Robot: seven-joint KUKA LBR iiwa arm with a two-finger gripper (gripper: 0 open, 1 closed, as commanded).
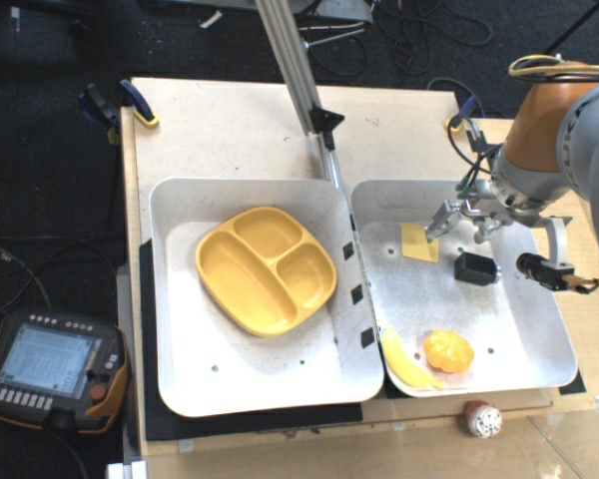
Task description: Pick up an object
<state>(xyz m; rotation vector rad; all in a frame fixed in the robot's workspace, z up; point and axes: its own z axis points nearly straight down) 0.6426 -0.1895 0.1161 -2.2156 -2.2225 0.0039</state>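
My gripper (463, 224) hangs over the back of the right bin (539, 357), open, with nothing between its fingers. One fingertip (439, 221) is just above a flat pale-yellow square (417, 242). A small black block (474, 267) lies a little in front of the gripper. Near the front rim an orange round fruit (448, 351) rests against a yellow banana (403, 362). The left bin (180, 367) holds a yellow divided plate (267, 268).
A slanted metal pole (292, 53) runs from the top down to the gap between the bins. A small white speckled ball (483, 420) sits on the bench in front of the right bin. A teach pendant (50, 362) lies at lower left.
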